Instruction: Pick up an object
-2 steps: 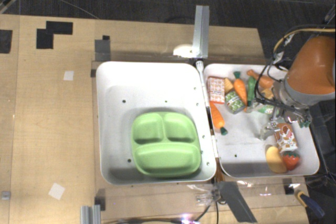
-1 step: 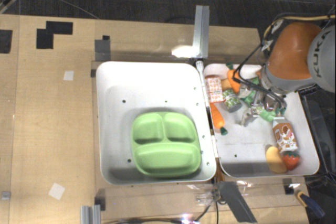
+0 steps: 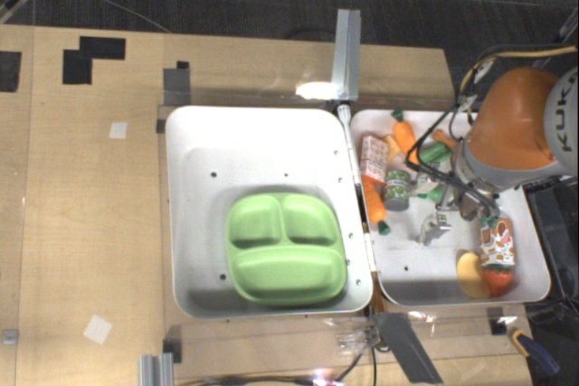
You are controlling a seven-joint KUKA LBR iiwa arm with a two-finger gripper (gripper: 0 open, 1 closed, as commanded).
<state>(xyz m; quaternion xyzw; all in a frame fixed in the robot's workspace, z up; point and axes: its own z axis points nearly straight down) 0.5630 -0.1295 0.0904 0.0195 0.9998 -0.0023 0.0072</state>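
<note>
- Orange-banded arm point(image 3: 511, 127) is reaching in from the right of the frame, hanging its claw point(image 3: 438, 226) over the middle of the right bin point(image 3: 534, 285).
- Whether the claw is spread or pressed together, I cannot tell; nothing is visibly sitting in it.
- Things to pick are lying around it: a carrot point(image 3: 373, 199) and a small can point(image 3: 396, 190) at the bin's left side, a juice carton point(image 3: 497, 244) and a yellow fruit point(image 3: 469, 274) at lower right.
- A green tray point(image 3: 287, 247) is resting in the left bin point(image 3: 208, 158).
- Judging by this, the approach is under way; next the claw is needing to settle over one item and descend.
</note>
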